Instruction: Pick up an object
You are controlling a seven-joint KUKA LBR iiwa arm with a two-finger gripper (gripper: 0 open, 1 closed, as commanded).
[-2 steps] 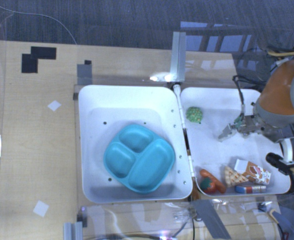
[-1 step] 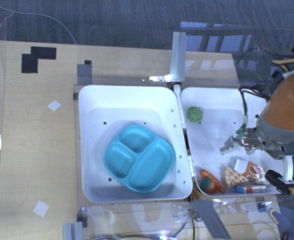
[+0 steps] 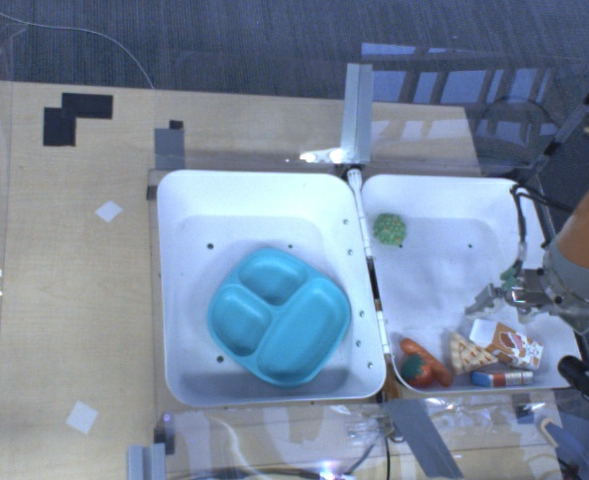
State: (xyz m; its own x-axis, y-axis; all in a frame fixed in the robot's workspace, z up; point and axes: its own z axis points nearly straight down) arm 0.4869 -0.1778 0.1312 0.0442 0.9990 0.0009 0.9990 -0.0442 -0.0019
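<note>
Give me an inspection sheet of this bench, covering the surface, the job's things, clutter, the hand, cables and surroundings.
Surface: wooden bench bearing a left bin and a right bin.
Job's things: right bin holds a green ball, an orange and red toy, a waffle-patterned wedge, a small printed packet and a blue and red tube.
Clutter: blue divided plate in the left bin.
Hand: hand low over the right bin's near right part, above the wedge; nothing seen between its fingers.
Cables: thin wire at far left; black cable by the arm.
Surroundings: grey carpet.
</note>
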